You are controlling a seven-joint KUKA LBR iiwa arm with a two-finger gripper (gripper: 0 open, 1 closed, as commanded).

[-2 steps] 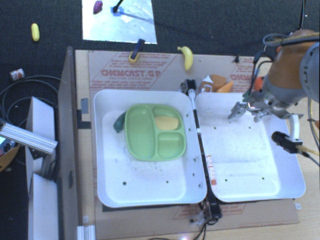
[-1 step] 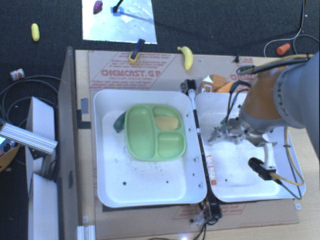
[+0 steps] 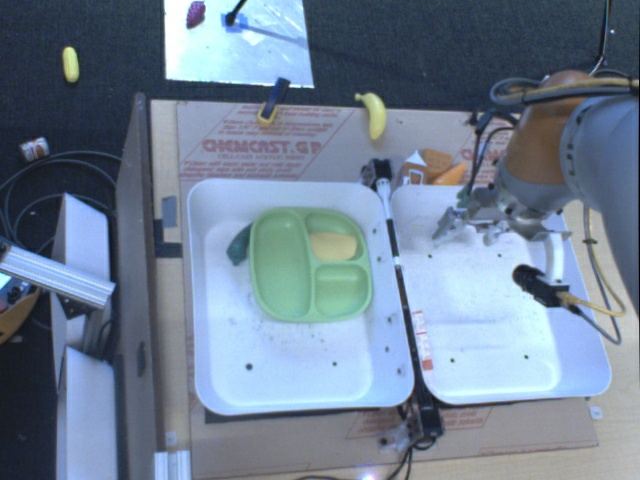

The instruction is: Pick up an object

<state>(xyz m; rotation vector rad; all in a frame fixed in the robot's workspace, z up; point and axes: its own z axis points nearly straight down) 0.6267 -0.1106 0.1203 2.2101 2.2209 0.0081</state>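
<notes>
A green divided plate (image 3: 305, 268) lies in the left bin (image 3: 230, 368). In its upper right compartment rests a pale yellow object (image 3: 335, 245). Peeking out from under the plate's left edge is a dark green object (image 3: 238, 244). My gripper (image 3: 467, 229) hangs low over the far part of the right bin (image 3: 500, 358), well right of the plate, with the grey arm and its orange band (image 3: 545, 128) behind it. The fingers are spread open with nothing between them.
A black divider strip (image 3: 397, 268) runs between the bins. Behind them on the board lie a yellow banana (image 3: 375, 115), an orange and white object (image 3: 432, 168) and a yellow-handled tool (image 3: 270, 103). A black plug on a yellow cable (image 3: 540, 286) hangs over the right bin.
</notes>
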